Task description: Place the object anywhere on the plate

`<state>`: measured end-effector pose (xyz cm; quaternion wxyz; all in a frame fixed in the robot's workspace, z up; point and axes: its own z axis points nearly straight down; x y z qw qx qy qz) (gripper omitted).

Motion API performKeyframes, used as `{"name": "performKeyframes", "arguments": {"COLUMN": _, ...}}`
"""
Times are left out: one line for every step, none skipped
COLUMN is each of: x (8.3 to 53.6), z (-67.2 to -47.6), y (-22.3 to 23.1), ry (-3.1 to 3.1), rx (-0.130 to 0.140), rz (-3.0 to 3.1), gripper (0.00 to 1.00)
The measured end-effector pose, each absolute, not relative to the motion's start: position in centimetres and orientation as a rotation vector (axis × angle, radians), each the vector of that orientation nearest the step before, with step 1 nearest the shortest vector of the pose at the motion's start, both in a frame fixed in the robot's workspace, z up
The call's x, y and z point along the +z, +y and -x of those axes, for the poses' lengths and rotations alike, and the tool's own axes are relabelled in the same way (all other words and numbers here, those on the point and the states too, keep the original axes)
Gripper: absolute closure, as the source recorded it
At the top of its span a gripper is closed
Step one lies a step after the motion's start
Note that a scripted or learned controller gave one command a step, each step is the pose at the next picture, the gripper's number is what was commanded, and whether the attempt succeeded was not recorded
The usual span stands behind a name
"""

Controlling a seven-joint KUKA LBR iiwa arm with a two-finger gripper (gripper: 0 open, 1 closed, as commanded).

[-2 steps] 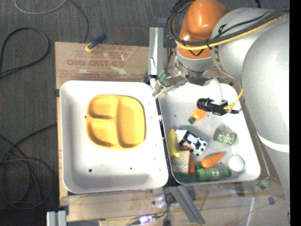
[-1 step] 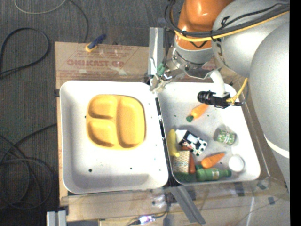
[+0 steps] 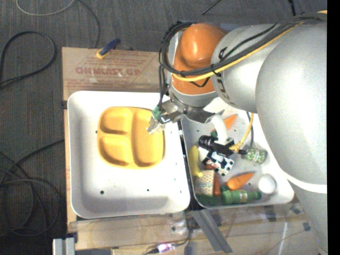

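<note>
Dark carpet with loose cables surrounds a cardboard-topped bench. Left bin (image 3: 79, 195): yellow divided plate (image 3: 130, 137). Gripper (image 3: 155, 125): above the plate's right edge; whether anything sits between the fingers cannot be told. Right bin (image 3: 281, 193), right of the plate: carrot (image 3: 240, 180), green bottle (image 3: 239, 196), white ball (image 3: 266, 184), black-and-white toy (image 3: 223, 162).

We see the right bin (image 3: 281, 195) crowded with clutter: a green bottle (image 3: 240, 196) lying along its near edge, an orange carrot (image 3: 240, 180) just above it, a white ball (image 3: 266, 185) beside that, and a black-and-white cow toy (image 3: 220, 162). Behind the bins, cardboard (image 3: 106, 70) carries a blue-and-yellow clip (image 3: 108, 47). Cables (image 3: 32, 41) snake over dark carpet.
</note>
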<state>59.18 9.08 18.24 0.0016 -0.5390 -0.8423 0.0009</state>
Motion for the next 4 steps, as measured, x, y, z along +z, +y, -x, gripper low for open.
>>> {"name": "performKeyframes", "arguments": {"x": 27.4, "z": -61.1, "y": 5.0, "ry": -2.727, "rx": 0.002, "rz": 1.562, "gripper": 1.0}}
{"name": "performKeyframes", "arguments": {"x": 19.9, "z": -56.4, "y": 10.9, "ry": -2.658, "rx": 0.004, "rz": 1.67, "gripper": 1.0}}
{"name": "performKeyframes", "arguments": {"x": 19.8, "z": -55.2, "y": 17.4, "ry": -2.714, "rx": 0.003, "rz": 1.58, "gripper": 1.0}}
{"name": "performKeyframes", "arguments": {"x": 20.7, "z": -53.4, "y": 22.5, "ry": -2.693, "rx": 0.004, "rz": 1.614, "gripper": 1.0}}
